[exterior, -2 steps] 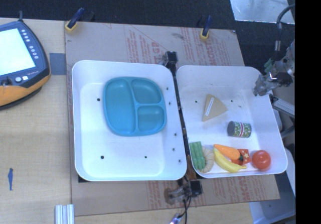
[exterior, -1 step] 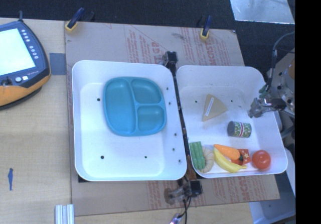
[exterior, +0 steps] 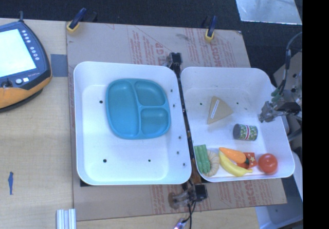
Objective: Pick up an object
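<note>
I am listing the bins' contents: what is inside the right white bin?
In the right bin: a wedge, a small can, a green vegetable, a banana, a carrot and a tomato. The gripper covers part of the far-right side.

You've got the divided plate (exterior: pixel 138 108) in the left bin (exterior: pixel 87 171). Right bin (exterior: pixel 234 74): wedge (exterior: pixel 218 110) around 12 o'clock, can (exterior: pixel 245 132) at 3, veggies (exterior: pixel 234 160) bunched along 6.
</note>
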`<state>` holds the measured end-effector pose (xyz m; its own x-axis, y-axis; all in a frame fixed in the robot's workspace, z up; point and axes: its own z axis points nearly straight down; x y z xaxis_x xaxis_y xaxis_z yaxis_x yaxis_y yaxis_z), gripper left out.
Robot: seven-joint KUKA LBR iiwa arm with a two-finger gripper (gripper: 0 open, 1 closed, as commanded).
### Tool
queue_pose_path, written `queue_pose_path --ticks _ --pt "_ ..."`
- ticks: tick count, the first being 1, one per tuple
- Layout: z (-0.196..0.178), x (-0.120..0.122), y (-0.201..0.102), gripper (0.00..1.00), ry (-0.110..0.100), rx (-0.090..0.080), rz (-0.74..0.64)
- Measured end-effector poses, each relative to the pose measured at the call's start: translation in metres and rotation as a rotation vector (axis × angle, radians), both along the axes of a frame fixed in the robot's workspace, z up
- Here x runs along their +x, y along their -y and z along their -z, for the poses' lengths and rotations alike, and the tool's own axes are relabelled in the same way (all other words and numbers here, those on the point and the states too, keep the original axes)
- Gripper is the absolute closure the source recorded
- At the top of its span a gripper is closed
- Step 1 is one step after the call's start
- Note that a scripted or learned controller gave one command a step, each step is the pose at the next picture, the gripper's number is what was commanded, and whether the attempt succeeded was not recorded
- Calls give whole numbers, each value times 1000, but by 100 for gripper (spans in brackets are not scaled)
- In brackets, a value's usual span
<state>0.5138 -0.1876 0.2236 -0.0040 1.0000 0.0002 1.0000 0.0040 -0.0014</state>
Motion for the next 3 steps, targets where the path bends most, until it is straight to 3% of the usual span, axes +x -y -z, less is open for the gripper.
queue_pose_path --ticks 1,2,3 --pt "-45 -29 -16 100 0 0 0" --pt "-56 -37 1 100 2 -1 1" --pt "-24 -38 15 100 -3 0 -1"
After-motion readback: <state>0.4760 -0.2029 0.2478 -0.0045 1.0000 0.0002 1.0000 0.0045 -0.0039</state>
